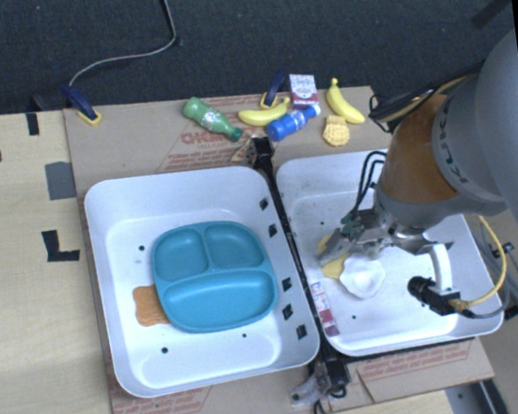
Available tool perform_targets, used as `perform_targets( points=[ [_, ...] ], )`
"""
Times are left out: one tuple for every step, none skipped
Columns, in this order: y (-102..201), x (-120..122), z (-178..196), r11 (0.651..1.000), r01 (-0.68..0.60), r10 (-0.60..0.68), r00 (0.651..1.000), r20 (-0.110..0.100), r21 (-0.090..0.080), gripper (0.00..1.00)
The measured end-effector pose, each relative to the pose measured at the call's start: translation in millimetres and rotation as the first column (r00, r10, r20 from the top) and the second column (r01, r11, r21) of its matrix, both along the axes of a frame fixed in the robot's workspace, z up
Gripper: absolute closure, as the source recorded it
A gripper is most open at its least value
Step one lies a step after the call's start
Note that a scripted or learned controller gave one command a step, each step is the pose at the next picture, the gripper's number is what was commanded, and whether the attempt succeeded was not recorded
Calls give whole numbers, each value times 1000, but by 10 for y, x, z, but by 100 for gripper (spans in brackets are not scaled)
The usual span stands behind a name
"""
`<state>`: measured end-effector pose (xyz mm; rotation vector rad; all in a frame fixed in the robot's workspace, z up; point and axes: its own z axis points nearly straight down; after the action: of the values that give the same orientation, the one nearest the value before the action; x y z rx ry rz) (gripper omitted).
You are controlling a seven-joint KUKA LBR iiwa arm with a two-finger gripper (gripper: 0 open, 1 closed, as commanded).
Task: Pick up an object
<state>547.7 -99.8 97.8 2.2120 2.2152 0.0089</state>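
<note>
Your gripper (343,237) hung over the yellow piece (333,265); I couldn't tell the jaws' state. It looked light, slippery: pinch its middle.

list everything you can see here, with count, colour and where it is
bins: 2, white, side by side on the bench
divided plate: 1, blue, middle of the left bin
flat toy: 1, orange-brown, left bin, partly under the plate's left edge
white object: 1, white, right bin, just below the gripper
yellow piece: 1, yellow, right bin, left of the white object
small packet: 1, reddish, right bin, by its left wall
bottle: 1, green, on the cardboard behind the bins
bananas: 2, yellow, behind the bins
blue item: 1, blue, between the bananas
small carton: 1, white and pink, behind the bins
cable: 1, white, on the dark floor at top
arm: 1, grey with orange band, from the right
gripper: 1, dark, low over the right bin
</note>
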Motion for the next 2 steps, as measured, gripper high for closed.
perform_targets(
  points=[
    [-60, 283, -118, 1000, 1, -1, 1000, -11, 5, 0],
    [50, 188, -114, 1000, 1, -1, 1000, -6, 0, 0]
  ],
)
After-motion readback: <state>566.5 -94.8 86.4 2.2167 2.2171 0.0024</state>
